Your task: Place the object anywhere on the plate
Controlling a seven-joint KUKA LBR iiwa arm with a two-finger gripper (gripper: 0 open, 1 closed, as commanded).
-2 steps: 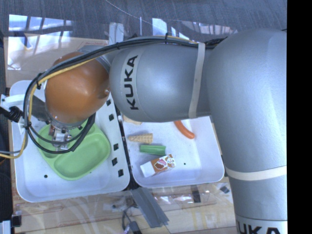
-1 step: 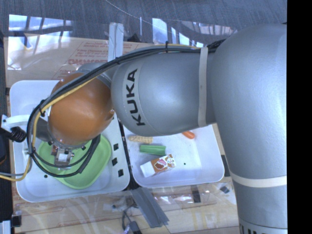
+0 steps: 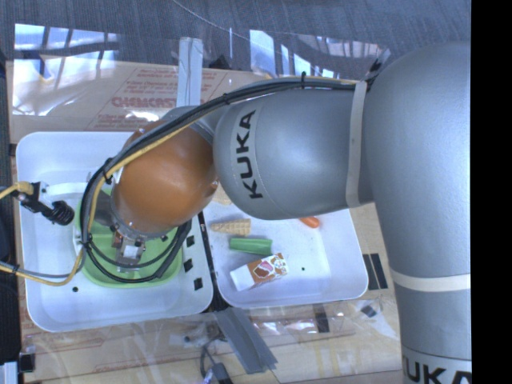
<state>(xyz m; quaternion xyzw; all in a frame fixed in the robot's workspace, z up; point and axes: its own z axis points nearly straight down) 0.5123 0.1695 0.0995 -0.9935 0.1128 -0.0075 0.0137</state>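
Green plate (image 3: pixel 172 272) lay under my gripper (image 3: pixel 128 249) in the left bin (image 3: pixel 32 214); finger state unclear, so I advised releasing low.

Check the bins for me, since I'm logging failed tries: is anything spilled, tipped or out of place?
Nothing stands out. The corn piece, green stick and small carton lie loose in the right bin; the arm hangs over the green plate in the left bin.
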